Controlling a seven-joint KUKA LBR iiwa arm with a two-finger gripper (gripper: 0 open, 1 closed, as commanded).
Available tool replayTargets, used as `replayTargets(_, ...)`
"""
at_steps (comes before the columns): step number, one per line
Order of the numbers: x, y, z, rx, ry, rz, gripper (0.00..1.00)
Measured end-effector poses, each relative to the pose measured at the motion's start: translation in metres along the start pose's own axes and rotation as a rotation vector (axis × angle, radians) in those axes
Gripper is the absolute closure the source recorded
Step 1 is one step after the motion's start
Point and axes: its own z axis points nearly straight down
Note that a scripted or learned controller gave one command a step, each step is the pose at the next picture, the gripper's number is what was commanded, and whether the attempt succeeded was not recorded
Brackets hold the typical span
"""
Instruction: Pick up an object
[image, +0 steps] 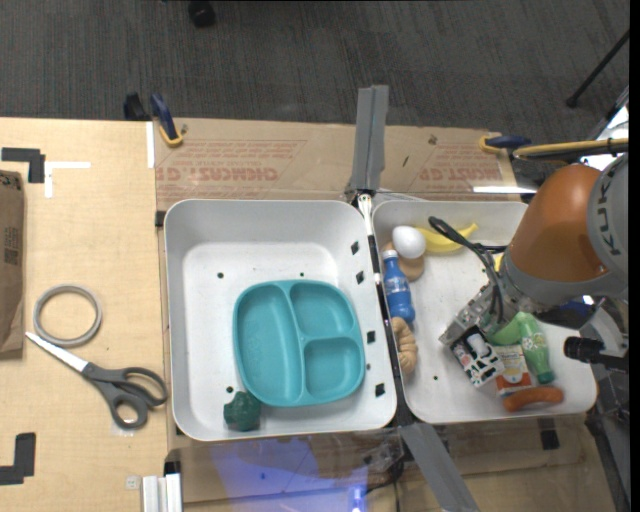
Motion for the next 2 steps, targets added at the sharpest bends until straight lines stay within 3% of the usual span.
replayTargets(1,-0.102,-0.009,-0.113,0.0,-0.002,0.065,1.0)
replayTargets(2,-0.071,-0.043,0.003,-0.001,0.0,0.067,1.0)
